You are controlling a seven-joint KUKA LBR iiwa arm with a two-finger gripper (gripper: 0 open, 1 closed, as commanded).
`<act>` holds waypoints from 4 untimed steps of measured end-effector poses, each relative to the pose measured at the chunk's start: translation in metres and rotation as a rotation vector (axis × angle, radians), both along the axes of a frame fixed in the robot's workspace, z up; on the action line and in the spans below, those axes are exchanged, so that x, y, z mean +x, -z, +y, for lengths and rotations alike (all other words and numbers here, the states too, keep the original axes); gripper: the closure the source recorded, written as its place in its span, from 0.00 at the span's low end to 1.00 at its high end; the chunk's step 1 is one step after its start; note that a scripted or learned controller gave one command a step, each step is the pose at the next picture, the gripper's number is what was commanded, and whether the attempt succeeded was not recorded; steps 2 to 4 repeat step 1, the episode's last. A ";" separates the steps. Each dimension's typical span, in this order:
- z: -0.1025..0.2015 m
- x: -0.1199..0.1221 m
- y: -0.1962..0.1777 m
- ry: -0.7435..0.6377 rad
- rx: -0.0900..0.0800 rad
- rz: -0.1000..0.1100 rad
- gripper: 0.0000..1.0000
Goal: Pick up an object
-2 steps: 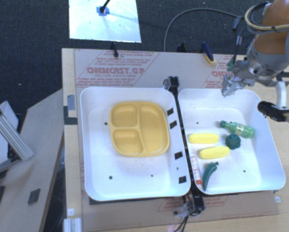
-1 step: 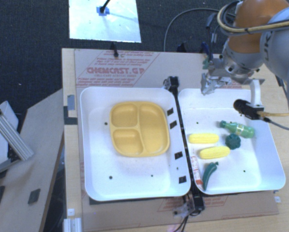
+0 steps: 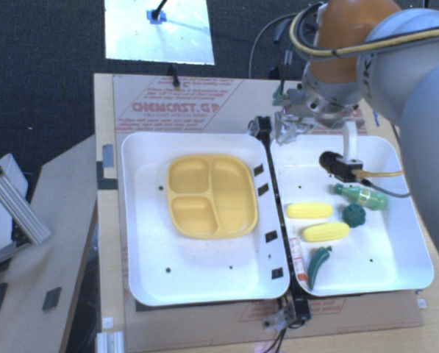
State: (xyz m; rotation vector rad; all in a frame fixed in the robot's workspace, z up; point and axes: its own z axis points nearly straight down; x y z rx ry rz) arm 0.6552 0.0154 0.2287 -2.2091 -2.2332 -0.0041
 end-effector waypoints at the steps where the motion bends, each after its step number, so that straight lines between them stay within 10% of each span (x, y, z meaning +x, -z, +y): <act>1: 0.065 0.002 0.003 0.000 0.000 -0.001 1.00; 4: 0.065 0.002 0.003 0.000 0.000 -0.001 1.00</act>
